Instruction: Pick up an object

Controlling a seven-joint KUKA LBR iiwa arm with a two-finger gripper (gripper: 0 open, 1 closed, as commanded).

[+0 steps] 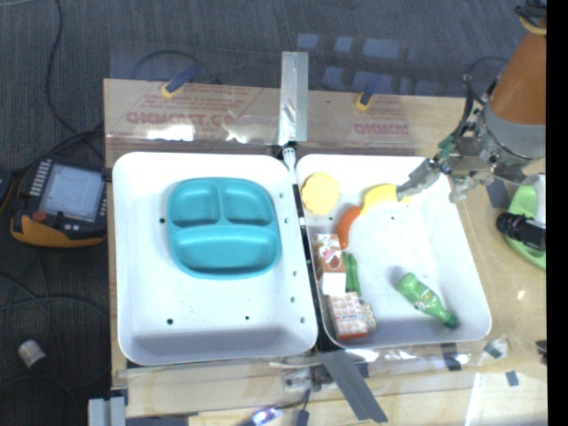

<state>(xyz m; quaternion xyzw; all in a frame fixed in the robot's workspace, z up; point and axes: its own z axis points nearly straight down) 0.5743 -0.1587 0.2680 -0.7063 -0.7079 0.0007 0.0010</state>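
Observation:
The right bin [461, 238] holds several objects. A yellow round piece [320, 192] and a yellow lemon-like piece [380, 195] lie at its far side, with an orange piece [349, 224] between them. A green bottle [426, 298] lies near the front right. Small printed boxes [330, 257] [350, 317] and a green stick [352, 273] line the left wall. My gripper [437, 187] hangs over the bin's far right corner, open, with nothing between its fingers. One fingertip [410, 187] reaches close to the lemon-like piece.
The left bin [142, 309] holds a teal divided plate [222, 226]. A handheld control pendant [58, 202] lies on the floor to the left. A green and white object [530, 209] sits on the bench right of the bins.

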